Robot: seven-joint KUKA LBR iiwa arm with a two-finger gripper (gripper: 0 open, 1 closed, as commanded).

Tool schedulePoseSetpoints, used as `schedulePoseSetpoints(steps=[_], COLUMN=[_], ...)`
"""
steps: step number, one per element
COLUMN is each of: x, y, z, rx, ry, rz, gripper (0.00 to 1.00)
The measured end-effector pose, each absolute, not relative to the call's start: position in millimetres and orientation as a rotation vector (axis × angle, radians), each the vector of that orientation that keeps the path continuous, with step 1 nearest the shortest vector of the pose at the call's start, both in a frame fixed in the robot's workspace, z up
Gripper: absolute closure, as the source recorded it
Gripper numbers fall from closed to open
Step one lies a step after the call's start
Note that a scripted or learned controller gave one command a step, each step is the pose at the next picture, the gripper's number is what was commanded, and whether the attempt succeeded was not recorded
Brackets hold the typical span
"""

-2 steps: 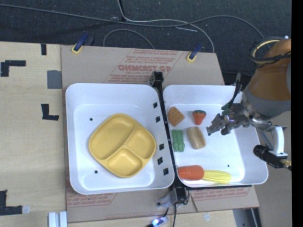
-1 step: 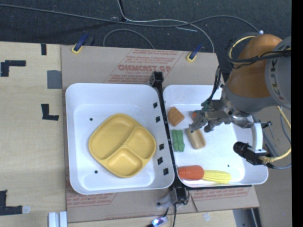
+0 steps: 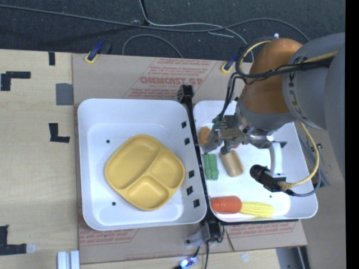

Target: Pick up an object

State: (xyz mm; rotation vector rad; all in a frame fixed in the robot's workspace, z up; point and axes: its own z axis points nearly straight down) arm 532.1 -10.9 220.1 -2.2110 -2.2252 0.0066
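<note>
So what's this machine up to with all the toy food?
A robot arm reaches over the right bin, its gripper hovering low above a tan bread roll and a green piece. A tomato-like red piece and a corn cob lie near the bin's front edge. The left bin holds a yellow divided plate. Nothing looks lifted yet.

Premises: a robotics laboratory test cell. Evidence follows. A grey industrial arm (image 3: 314, 88) with an orange band reaches over two shallow white bins, the left bin (image 3: 90, 167) and the right bin (image 3: 303, 206), joined by a black clamped divider (image 3: 193, 150). The bins sit on a printed cardboard sheet (image 3: 162, 77) laid over the tabletop (image 3: 28, 167), which carries black tape marks left of the left bin. Loose black cables (image 3: 140, 10) cross dark carpet behind the bins. Contents are toy items: a yellow compartment plate (image 3: 145, 172) in the left bin, plastic corn (image 3: 257, 209) in the right bin.
</note>
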Motion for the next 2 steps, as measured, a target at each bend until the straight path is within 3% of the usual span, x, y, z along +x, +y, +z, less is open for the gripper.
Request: schedulePoseSetpoints(steps=[2], x=[582.9], y=[83.8], z=[214.2], rx=[-2.211], ry=[-2.226], rz=[0.006], gripper=[1.0])
